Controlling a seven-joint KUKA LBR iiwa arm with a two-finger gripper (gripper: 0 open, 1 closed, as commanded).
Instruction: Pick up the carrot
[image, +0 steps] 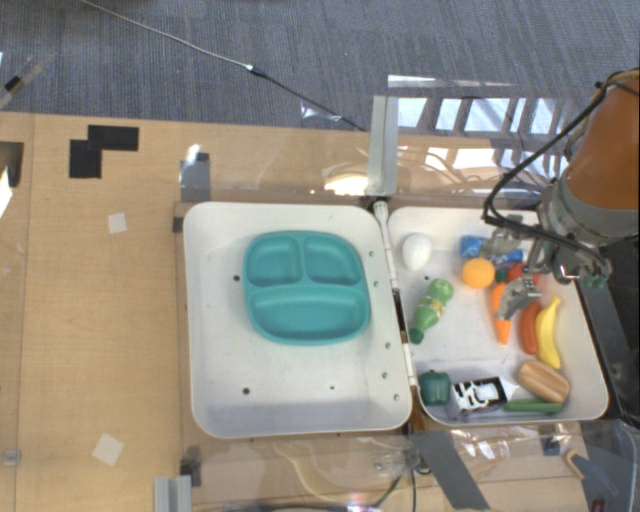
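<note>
Scanning from the left, I logged the left bin (215, 400) with a teal divided plate (305, 286) lying flat near its middle, well clear of the walls. Across the divider, the right bin (455, 335) carried the clutter: a white egg (415, 249) near its upper left corner, a green bottle-shaped toy (431, 305) tilted below the egg, and a dark green cup (434, 386) at the bottom edge beside a black-and-white item (478, 394) I could not identify. Further right sat a blue block (472, 245), with an orange ball (478, 273) just below it. The carrot (499, 310) lay upright in view, right of the ball — the gripper (520, 296) hung directly at it, touching or nearly so. From this angle I could not tell how the tool stood, nor whether it had the carrot. Beside the carrot lay a red piece (528, 331), then a banana (549, 333), with a tan bread roll (543, 381) below.
</note>
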